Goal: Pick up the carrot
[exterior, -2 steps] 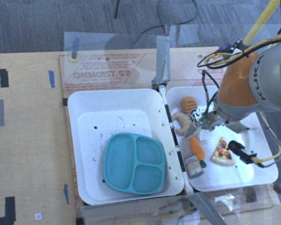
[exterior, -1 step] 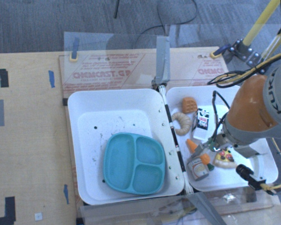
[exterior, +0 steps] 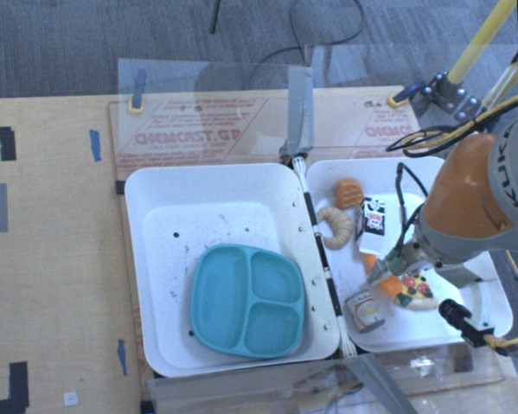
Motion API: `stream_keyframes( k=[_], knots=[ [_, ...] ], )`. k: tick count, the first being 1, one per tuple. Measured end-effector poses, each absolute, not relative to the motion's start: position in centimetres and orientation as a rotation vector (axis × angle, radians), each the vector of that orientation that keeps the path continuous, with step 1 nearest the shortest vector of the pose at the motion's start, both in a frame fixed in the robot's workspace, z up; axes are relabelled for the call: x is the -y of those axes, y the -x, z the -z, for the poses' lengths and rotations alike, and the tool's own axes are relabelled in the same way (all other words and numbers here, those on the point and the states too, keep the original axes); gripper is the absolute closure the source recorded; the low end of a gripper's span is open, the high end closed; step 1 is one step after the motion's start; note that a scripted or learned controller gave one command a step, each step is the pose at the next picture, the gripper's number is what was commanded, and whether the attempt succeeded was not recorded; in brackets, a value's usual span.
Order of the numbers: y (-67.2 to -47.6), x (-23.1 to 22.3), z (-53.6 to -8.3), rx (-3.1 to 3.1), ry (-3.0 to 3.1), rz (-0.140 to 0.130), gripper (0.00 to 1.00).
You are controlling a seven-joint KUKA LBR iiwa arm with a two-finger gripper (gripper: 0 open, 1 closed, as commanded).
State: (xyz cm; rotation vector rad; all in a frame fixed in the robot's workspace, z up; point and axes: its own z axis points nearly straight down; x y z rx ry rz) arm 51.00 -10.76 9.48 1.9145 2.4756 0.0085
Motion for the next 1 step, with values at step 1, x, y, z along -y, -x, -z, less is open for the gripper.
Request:
stream_keyframes(
  k=[1],
  knots=[
    [-54.99,6.43,-18.15,-2.579,-1.798,0.003,1.00]
  ],
)
